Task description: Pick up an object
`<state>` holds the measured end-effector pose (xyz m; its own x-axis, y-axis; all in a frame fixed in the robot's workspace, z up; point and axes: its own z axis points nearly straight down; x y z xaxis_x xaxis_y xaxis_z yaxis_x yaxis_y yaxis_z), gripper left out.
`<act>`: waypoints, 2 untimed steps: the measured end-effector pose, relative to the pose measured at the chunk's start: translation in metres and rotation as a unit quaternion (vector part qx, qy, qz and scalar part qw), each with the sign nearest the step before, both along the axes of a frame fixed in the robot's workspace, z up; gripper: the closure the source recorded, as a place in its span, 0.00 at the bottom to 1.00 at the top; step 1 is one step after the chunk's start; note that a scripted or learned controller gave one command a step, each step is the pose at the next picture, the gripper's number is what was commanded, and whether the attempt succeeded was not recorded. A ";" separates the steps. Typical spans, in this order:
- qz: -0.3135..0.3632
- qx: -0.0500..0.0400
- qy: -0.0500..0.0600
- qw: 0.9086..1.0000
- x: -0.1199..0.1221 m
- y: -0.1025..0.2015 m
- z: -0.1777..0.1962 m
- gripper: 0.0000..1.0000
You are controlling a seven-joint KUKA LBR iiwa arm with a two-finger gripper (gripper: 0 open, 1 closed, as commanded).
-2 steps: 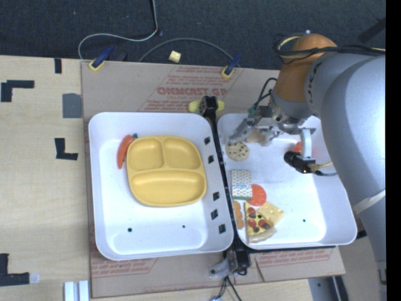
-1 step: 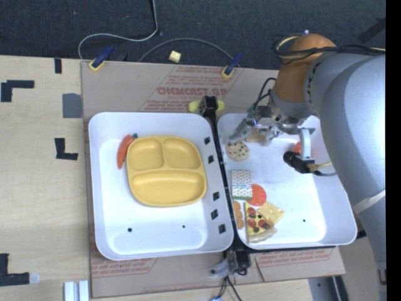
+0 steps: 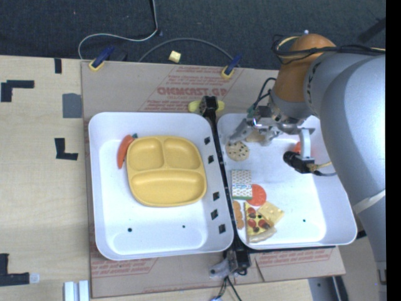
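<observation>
Above cookie (image 3: 237, 150), fingers (image 3: 244, 132) slightly parted, holding nothing

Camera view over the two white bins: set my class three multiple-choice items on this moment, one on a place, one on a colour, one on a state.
1. Where does the cookie lie?
A. In the right bin, near its far left corner
B. On the yellow tray
C. On the cardboard outside the bins

2. What colour is the divided tray in the left bin?
A. Blue
B. Yellow
C. Green

3. How does the pizza slice stand with the gripper?
A. Lifted clear of the bin
B. Clamped between the jaws
C. Lying on the bin floor, apart from the gripper

Answers: 1 A, the cookie rests on the right bin's floor beside the divider. 2 B, the tray is plainly yellow. 3 C, the slice lies at the near side while the gripper is at the far end.
</observation>
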<state>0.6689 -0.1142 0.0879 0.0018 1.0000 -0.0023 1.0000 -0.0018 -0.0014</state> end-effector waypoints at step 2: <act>0.000 0.001 0.000 1.000 0.000 0.000 0.000 0.00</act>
<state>0.6689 -0.1141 0.0878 0.0015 1.0000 -0.0012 1.0000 -0.0015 -0.0015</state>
